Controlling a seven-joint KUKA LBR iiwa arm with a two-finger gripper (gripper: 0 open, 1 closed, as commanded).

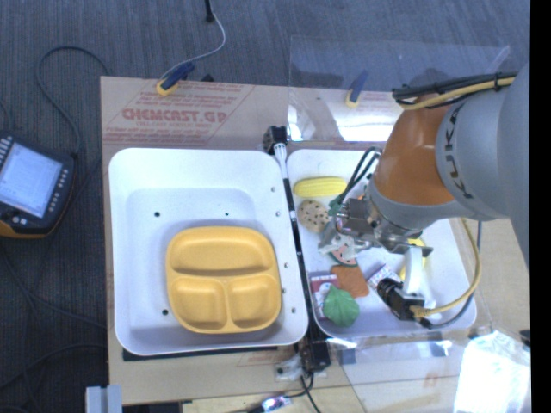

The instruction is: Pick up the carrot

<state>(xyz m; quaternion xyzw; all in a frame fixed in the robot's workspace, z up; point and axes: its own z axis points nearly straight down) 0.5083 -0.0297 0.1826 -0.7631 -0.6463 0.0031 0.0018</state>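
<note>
While my gripper hung over the right bin, fingers' state hidden, the carrot lay just near of it, long axis left-right.

Right bin crowded (arm overhead); left bin margins free.

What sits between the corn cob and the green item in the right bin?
In the camera view: a cookie below the corn cob, then an orange piece just above the green item.
</note>
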